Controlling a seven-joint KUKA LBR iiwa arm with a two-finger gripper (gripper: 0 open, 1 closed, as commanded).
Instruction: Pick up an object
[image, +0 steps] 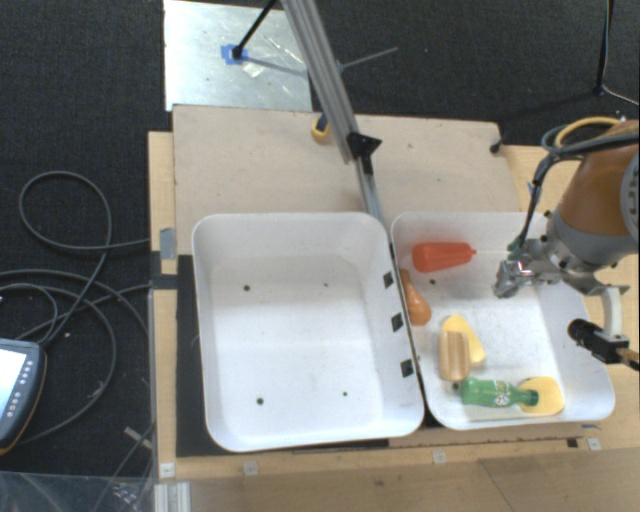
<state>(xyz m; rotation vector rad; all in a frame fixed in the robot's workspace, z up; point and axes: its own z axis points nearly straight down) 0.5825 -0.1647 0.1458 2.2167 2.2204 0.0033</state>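
The gripper (510, 277) hung over the right bin (585, 395) near the orange carrot (442, 256); couldn't tell how its jaws stood.

- Two bins, left bin (290, 330) and right bin (585, 385), are plain white.
- Carrot-like piece (442, 256), upper part of the right bin: red-orange.
- Small pear-shaped piece (415, 302): orange.
- Bun-like item (458, 350): pale yellow and tan.
- Bottle (497, 393): green.
- Arm's band (598, 190), right edge: orange.
- Floor (70, 90): black.
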